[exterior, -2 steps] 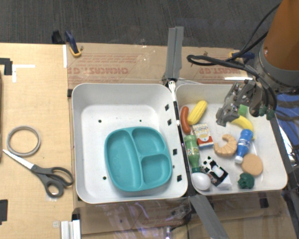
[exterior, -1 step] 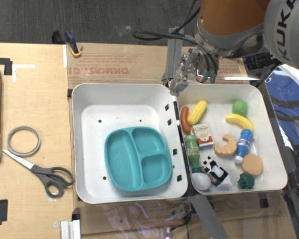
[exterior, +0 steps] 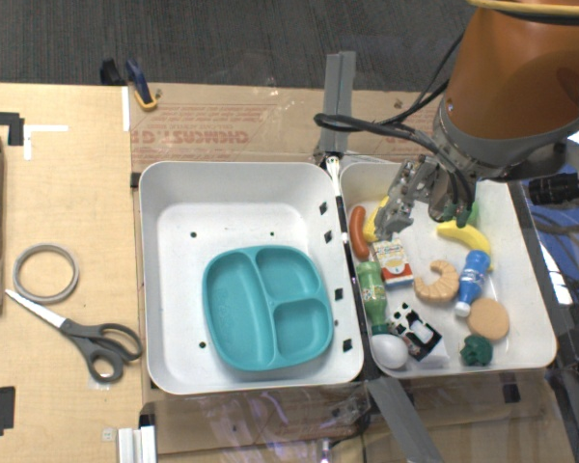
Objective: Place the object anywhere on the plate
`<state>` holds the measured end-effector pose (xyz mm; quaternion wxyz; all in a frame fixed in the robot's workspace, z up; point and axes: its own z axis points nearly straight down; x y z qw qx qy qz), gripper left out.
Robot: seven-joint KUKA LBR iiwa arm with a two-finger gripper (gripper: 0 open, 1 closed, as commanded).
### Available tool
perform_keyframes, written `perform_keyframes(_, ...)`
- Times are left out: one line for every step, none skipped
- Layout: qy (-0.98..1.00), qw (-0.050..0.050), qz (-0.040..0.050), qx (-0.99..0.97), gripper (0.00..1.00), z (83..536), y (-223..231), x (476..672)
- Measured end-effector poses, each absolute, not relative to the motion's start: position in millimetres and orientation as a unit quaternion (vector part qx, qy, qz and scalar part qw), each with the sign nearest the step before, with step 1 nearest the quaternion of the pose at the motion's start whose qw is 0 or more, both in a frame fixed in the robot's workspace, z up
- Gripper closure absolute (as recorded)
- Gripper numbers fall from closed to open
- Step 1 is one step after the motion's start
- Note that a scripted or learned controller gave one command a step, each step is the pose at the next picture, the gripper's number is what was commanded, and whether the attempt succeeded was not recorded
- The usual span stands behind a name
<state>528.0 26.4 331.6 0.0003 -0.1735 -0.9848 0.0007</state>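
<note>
ITEM 1: claw point(exterior: 394, 210). Hangs over the right bin point(exterior: 521, 258), upper-left part, under the orange-banded arm point(exterior: 521, 56). Metal fingers point down and to the view's left; nothing seen between them. How wide they stand: can't tell, too cluttered w/ cables.

ITEM 2: plate point(exterior: 268, 307). Teal, 3 compartments, lies flat in the left bin point(exterior: 174, 210), well to the left of and below the claw in the view, across the wall between bins.

ITEM 3: candidate objs, all in the right bin, none yet on plate:
- red sausage-like piece point(exterior: 357, 231), just left of claw, near the bin wall
- small carton point(exterior: 393, 261), just below claw
- green bottle-like obj point(exterior: 372, 293), below-left
- banana point(exterior: 463, 236), right of claw
- croissant point(exterior: 436, 282), below-right
- blue-white bottle point(exterior: 472, 280), further right
- tan round cookie-like obj point(exterior: 489, 319), green lump point(exterior: 478, 351), white egg point(exterior: 389, 351), b/w toy point(exterior: 417, 336): all well below claw.

STEP IN HAND (judgement): pick stage, approx. start of task. Nearest targets are the carton and the red piece.

HOW TO DO WELL (advice): pick one obj w/ free sides; the carton touches neighbours, so centre over it and straddle its narrow side. Red piece sits tight to the wall, so risk of a finger hitting the rim. Descend straight, grip, lift clear of the dividing wall before moving across, release low over any compartment.
</note>
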Motion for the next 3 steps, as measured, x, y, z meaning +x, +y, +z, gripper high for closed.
perform_keyframes(-0.995, 0.0, 0.0002, -0.1, 1.0, 304, -92, 491.5)
perform_keyframes(-0.979, -0.001, 0.0002, -0.202, 1.0, 298, -22, 578.8)
perform_keyframes(-0.993, -0.002, 0.0, -0.12, 1.0, 405, 32, 644.0)
